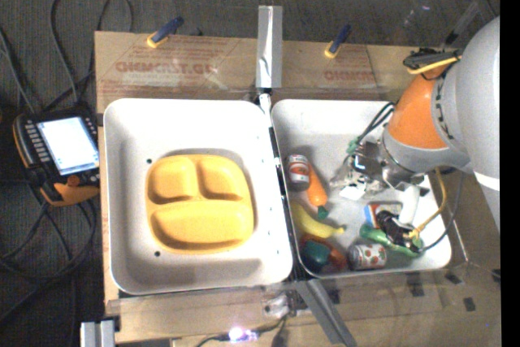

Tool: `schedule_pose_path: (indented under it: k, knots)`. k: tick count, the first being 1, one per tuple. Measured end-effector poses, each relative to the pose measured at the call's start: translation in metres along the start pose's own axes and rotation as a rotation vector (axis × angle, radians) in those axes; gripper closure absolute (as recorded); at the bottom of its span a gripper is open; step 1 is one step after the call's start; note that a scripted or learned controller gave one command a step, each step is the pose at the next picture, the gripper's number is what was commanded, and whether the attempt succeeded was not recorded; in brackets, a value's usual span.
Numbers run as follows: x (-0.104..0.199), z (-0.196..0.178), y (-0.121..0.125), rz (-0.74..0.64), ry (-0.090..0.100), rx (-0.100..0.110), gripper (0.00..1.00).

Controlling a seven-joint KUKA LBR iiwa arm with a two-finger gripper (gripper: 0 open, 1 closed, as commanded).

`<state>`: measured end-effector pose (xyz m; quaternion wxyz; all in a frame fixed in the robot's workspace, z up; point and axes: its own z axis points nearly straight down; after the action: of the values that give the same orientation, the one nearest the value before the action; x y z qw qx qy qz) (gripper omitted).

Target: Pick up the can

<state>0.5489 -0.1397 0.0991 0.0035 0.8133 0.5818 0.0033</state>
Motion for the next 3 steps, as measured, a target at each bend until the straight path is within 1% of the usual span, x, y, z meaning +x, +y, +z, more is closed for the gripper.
schedule_pose_path:
  k: [1,2,3]
  knots:
    - [0.004,-0.135,0.047,0.414,-0.009,0.011,1.0]
    - [-0.004,-0.129,0.081,0.535,-0.01,0.012,1.0]
    - [-0.004,-0.137,0.081,0.535,-0.017,0.014,1.0]
